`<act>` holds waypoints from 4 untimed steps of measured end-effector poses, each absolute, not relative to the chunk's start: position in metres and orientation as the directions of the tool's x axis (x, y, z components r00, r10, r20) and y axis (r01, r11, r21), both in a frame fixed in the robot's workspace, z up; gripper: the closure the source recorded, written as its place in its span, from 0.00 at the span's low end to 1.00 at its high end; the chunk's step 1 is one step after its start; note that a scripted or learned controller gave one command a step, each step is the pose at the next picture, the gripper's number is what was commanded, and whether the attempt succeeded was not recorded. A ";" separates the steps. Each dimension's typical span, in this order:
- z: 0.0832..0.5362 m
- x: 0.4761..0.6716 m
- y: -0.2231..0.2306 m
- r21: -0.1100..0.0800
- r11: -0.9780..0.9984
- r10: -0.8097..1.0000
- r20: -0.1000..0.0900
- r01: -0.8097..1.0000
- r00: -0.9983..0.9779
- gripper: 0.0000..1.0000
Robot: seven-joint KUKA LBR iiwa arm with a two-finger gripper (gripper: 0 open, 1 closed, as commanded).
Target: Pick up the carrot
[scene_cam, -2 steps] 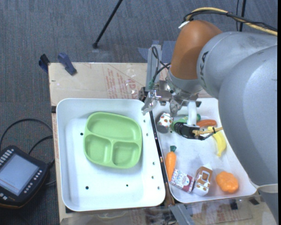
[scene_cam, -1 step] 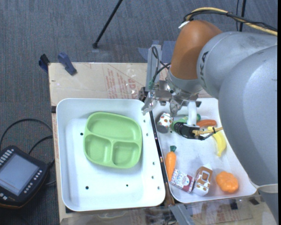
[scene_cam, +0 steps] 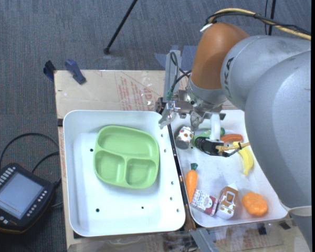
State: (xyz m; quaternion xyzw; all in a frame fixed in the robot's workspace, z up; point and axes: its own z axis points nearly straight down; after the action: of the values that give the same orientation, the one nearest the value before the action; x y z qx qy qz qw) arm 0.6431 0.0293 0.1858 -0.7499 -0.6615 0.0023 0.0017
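The carrot (scene_cam: 191, 179) is orange with a small green top. It lies in the right bin (scene_cam: 262, 185) close to the bin's left wall, with its tip pointing toward the front. My gripper (scene_cam: 194, 122) hangs over the back left part of the same bin, well behind the carrot and apart from it. A small patterned ball (scene_cam: 185, 135) sits just under the gripper. Nothing shows between the gripper and the carrot except the ball.
The left bin (scene_cam: 79, 193) holds a green divided plate (scene_cam: 127, 156). In the right bin lie a banana (scene_cam: 247, 159), a red-orange piece (scene_cam: 232, 138), an orange fruit (scene_cam: 254, 203) and two small cartons (scene_cam: 202, 201) (scene_cam: 227, 201) beside the carrot's tip.
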 end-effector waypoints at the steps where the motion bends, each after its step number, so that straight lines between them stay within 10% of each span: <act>1: 0.186 0.643 0.029 -0.005 -0.125 0.992 -0.001 0.992 0.125 0.00; 3: 0.186 0.615 0.041 -0.005 -0.006 1.000 0.000 1.000 0.006 0.00; 4: 0.267 0.644 0.034 0.000 0.196 0.981 0.000 0.981 -0.196 0.00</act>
State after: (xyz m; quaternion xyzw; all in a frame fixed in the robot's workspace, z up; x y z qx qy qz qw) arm 0.6441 0.0340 0.2671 -0.6342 -0.7732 0.0003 0.0000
